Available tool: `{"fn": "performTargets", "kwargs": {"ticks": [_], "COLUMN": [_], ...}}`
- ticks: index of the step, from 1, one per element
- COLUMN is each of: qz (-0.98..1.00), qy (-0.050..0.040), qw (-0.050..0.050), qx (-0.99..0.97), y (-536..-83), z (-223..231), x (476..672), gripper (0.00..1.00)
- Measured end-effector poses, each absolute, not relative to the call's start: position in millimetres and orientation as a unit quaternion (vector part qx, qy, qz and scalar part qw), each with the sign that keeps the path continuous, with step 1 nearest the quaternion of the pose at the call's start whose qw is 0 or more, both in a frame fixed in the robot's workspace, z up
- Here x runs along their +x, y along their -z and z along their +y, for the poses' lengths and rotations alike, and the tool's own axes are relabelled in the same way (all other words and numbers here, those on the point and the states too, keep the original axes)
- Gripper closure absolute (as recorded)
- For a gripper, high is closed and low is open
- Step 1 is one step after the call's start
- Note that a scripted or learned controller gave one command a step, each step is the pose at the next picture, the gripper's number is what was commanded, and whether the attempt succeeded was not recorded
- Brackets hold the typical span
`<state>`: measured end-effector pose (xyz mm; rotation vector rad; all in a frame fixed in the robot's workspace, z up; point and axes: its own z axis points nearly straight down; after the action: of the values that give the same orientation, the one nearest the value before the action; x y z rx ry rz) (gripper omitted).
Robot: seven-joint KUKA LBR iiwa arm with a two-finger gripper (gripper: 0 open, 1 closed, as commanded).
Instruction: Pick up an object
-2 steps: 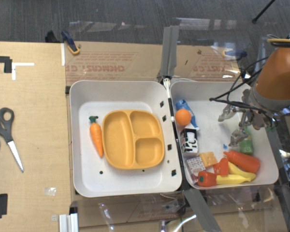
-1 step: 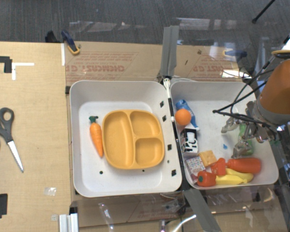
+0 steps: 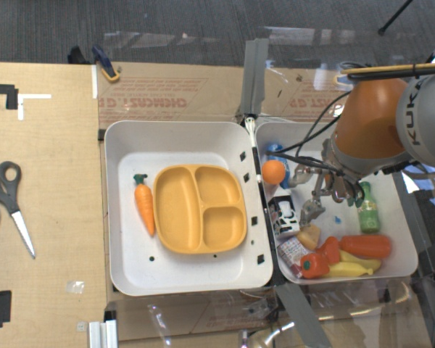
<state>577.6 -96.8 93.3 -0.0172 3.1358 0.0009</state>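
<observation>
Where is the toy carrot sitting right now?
The toy carrot lies in the left bin, just left of the yellow divided plate, green top pointing toward the far side.

Two white bins sit side by side: a left bin [image 3: 123, 267] and a right bin [image 3: 402, 263]. The left bin holds one yellow divided plate [image 3: 200, 209] and one toy carrot [image 3: 144, 204]. The right bin holds one orange ball [image 3: 274, 172], one green bottle [image 3: 367, 210], one yellow banana [image 3: 354, 269] and two red-orange toy vegetables [image 3: 365, 246]. One pair of scissors [image 3: 13, 203] lies on the bench's left edge.
</observation>
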Motion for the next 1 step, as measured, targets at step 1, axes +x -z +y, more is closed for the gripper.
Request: {"fn": "performTargets", "kwargs": {"ticks": [1], "qz": [0.997], "qy": [0.0007], "qw": [0.003], "qx": [-0.071], "y": [-93.6], "z": [-189.5], "x": [556.2], "gripper": [0.00]}}
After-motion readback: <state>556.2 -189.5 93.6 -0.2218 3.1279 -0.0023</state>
